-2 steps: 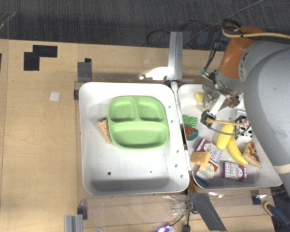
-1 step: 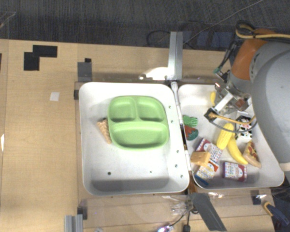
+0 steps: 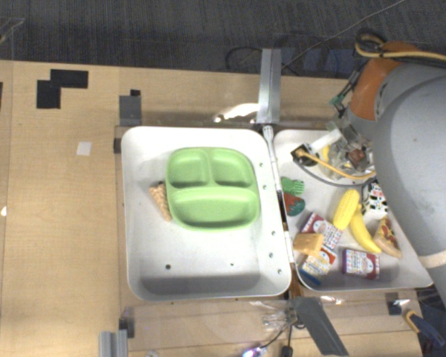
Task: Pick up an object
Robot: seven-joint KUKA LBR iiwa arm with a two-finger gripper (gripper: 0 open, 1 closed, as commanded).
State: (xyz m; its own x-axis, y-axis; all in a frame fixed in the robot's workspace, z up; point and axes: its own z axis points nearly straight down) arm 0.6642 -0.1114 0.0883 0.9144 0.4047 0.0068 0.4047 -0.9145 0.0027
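Wooden surface carries two white bins side by side. Left bin holds a green divided plate, with a tan snack touching its nine o'clock edge. Right bin holds a banana, a yellow corn piece, small cartons and a green toy. Toward twelve o'clock there, the gripper hangs low; whether it is parted or closed cannot be told.

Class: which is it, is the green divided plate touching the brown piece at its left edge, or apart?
Touching: the camera view shows the green plate overlapping the brown piece, no gap between.
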